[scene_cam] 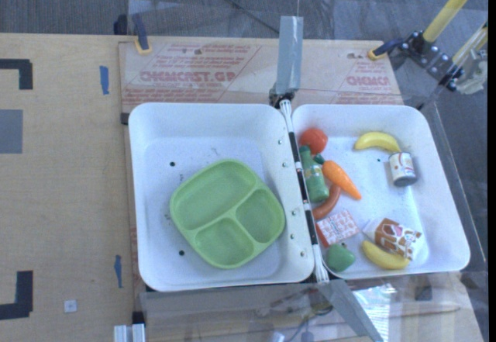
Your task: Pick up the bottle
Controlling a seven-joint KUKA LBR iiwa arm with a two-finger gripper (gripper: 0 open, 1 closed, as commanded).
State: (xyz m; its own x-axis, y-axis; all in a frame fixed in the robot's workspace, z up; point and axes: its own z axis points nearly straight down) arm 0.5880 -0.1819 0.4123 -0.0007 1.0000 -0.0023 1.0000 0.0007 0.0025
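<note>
Two white bins were seen side by side on the surface (62, 177), with the green bottle (313, 174) in the right one.

In the left bin (155, 139) one green divided plate (226, 213), with three compartments, was laid. In the right bin (434, 177) the one bottle was found against the left wall, just below one red tomato (313, 139) and beside one orange carrot (342, 179). One sausage (328, 204), one red-and-white packet (338, 227) and one green pepper (339, 257) were counted below these. Two bananas (377, 141) (383, 256), one small can (401, 168) and one printed carton (396, 238) were seen further right. The claw (469, 73) was glimpsed at the upper right edge, well apart from the bins; whether it was wide or narrow could not be told.
</note>
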